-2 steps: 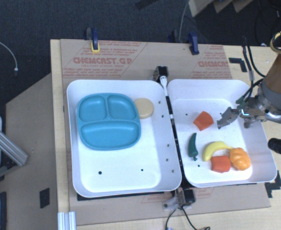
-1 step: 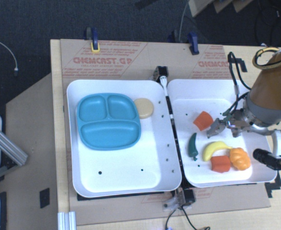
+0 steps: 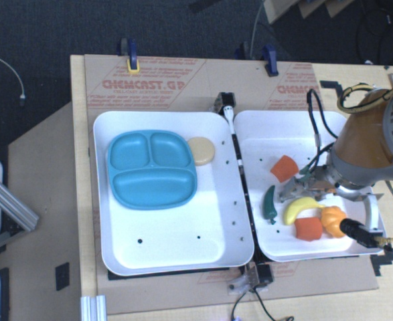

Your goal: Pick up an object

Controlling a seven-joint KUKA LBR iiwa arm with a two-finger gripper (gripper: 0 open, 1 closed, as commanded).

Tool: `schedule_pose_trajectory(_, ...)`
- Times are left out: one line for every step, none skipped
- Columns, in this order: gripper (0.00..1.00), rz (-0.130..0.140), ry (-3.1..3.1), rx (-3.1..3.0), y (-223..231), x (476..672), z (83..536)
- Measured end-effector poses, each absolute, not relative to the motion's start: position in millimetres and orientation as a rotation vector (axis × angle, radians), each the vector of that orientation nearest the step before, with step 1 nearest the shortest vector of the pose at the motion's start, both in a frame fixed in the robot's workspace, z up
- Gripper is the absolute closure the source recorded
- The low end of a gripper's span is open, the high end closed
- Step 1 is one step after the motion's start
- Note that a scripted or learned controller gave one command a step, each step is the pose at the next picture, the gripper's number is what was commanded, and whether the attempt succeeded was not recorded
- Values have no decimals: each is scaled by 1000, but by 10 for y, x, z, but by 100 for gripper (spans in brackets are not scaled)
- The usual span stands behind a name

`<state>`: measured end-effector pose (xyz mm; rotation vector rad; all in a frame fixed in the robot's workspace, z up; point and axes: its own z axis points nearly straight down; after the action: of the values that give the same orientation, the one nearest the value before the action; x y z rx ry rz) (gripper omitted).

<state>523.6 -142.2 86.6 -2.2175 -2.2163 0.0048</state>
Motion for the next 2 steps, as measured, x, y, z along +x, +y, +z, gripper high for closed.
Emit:
schedule_pose_trajectory(100,0,-2221,-2223,-1429,5253,1005)
schedule_pose_trajectory(100,-4,-2227,-2223,-1365,5297,1613)
